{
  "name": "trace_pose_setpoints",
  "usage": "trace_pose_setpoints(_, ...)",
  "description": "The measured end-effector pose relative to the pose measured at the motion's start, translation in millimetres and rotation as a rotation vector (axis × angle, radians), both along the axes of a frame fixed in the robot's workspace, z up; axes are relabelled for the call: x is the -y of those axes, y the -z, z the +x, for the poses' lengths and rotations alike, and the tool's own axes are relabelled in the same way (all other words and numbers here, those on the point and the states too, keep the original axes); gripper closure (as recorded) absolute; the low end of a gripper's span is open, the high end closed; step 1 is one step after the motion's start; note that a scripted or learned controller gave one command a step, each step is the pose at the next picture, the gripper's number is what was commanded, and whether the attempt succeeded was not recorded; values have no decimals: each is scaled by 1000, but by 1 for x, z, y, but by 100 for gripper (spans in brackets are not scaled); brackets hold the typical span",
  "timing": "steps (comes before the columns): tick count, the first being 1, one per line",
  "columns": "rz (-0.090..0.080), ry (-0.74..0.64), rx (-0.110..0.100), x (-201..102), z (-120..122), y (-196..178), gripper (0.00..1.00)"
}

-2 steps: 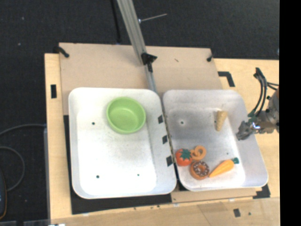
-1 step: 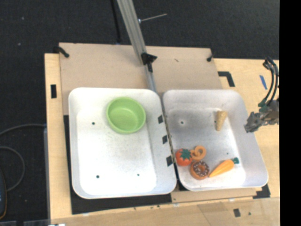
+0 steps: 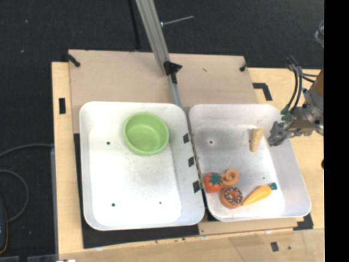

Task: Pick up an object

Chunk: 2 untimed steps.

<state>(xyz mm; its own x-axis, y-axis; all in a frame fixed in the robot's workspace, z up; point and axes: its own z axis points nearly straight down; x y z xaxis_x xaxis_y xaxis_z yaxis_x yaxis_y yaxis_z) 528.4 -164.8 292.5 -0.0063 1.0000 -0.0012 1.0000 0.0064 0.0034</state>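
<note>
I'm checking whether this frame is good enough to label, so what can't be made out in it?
- Grey arm: cut off by the camera view's right edge beyond the wrist.
- Claw: small and dark at the right white bin's rim; its state is unreadable.
- Small round brown ring-shaped toy: too small to identify; touching or merely beside the orange carrot-shaped toy is unclear.
- Pale tan stubby cylinder-shaped piece: blurred, material unclear.

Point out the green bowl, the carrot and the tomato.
green bowl (image 3: 145, 135): camera view, inside bottom.
carrot (image 3: 256, 194): camera view, middle of orange body.
tomato (image 3: 212, 182): camera view, red body.
</note>
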Motion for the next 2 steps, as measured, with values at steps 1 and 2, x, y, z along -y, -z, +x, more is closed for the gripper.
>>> trace_pose_setpoints(1,1,1,-3,-38,16,8,100)
trace_pose_setpoints(2,1,-1,-1,-94,43,16,100)
